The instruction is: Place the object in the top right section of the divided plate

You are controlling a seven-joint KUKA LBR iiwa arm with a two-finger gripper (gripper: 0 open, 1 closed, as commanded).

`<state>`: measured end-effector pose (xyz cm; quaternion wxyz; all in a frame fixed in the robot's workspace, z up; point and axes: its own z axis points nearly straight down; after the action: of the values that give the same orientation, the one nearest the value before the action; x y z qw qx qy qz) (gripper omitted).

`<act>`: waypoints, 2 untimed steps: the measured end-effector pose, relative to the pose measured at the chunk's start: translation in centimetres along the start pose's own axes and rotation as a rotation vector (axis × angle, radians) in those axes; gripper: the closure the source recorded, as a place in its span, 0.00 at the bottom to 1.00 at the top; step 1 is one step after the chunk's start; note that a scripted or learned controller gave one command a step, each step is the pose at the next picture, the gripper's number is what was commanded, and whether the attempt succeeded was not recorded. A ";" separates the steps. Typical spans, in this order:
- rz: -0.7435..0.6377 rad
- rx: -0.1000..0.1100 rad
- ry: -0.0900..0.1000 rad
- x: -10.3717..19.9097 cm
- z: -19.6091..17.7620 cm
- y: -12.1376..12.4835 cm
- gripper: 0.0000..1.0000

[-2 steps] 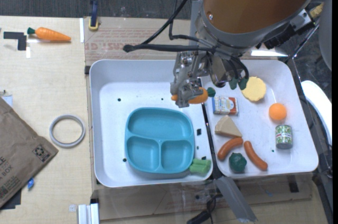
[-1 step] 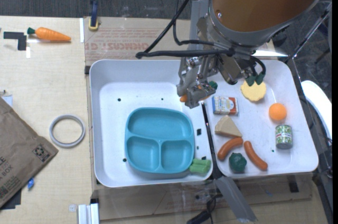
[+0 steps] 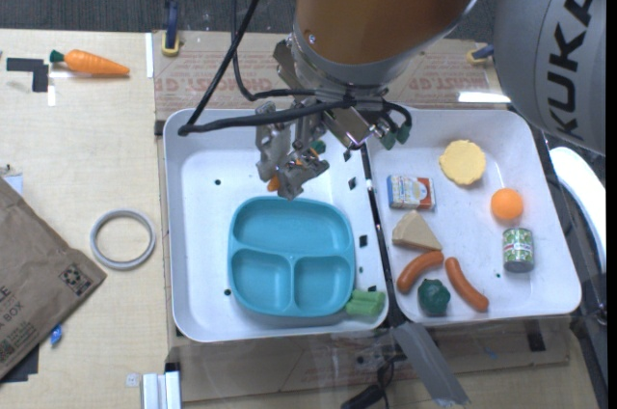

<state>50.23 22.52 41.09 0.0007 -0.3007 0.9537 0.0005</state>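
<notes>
1. A pale wooden table [image 3: 77,147] carries two shallow white bins side by side, the left bin [image 3: 193,204] holding a blue divided plate [image 3: 289,258], the right bin [image 3: 549,204] holding play food.
2. The object in play appears to be a small orange item [image 3: 285,177] caught low in the end effector [image 3: 289,168], hanging just above the plate's far rim; it is too small and too hidden by the fingers to name.
3. The end effector looks clenched on that orange item, its fingers close together with little gap, touching neither plate nor bin floor as far as can be seen.
4. Risks, as a judgement: the end effector hangs over the plate's far-left edge, so a release here would likely land in the large section or on the rim, not the top right one. A slim grip on so small a piece could let it slip during the sideways move. The dangling cables [image 3: 381,122] could brush the bin divider.
5. Further out: a green piece [image 3: 365,304] sits just beside the plate's near right corner.
6. In the right bin lie a yellow biscuit [image 3: 463,162], an orange ball [image 3: 506,204], a small carton [image 3: 411,193], a cheese wedge [image 3: 415,231], two sausages [image 3: 466,285], a green can [image 3: 518,249] and a dark green vegetable [image 3: 434,297].
7. On the table, well apart, rest a toy carrot [image 3: 89,63] and a grey ring [image 3: 122,237].
</notes>
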 end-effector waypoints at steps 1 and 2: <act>-0.136 0.000 0.000 0.8 17.1 -6.0 1.00; -0.166 0.000 -0.001 -0.8 18.3 -5.4 1.00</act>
<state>54.02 18.56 22.81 0.0010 -0.3788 0.9255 0.0006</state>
